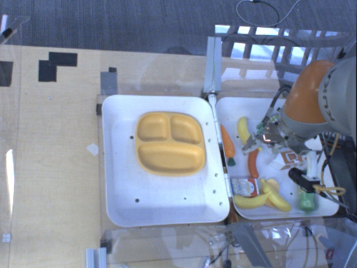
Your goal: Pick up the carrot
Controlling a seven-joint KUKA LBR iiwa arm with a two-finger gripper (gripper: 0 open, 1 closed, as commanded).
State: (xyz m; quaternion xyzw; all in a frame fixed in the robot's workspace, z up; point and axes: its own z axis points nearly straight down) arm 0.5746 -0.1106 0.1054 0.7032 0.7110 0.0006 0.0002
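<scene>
Tabletop [50, 149] of pale wood, bearing two shallow white bins side by side. Left bin [120, 200] holding a yellow divided plate [170, 143] with three compartments. Right bin [230, 108] crowded with toy food. Grey arm [329, 96] with orange band reaching in from the right, above the right bin. Claw [262, 135] hanging over the middle of that bin; open or closed, cannot tell, since the tips blur into the clutter below. Nothing seen gripped.

Banana [262, 197] low in the right bin, a second yellow piece [243, 129] higher up. Carrot [227, 145] lying lengthwise against the bin's left wall, just beside the divider, green end toward the near side. Red sausage-like piece [254, 163] near it, closer to the claw.

Likely risks: closing on the red piece or the yellow one instead, both nearer the claw; fingers fouling the wall, given how tight the carrot sits against it; a slip from a grip on the tapered end.
</scene>
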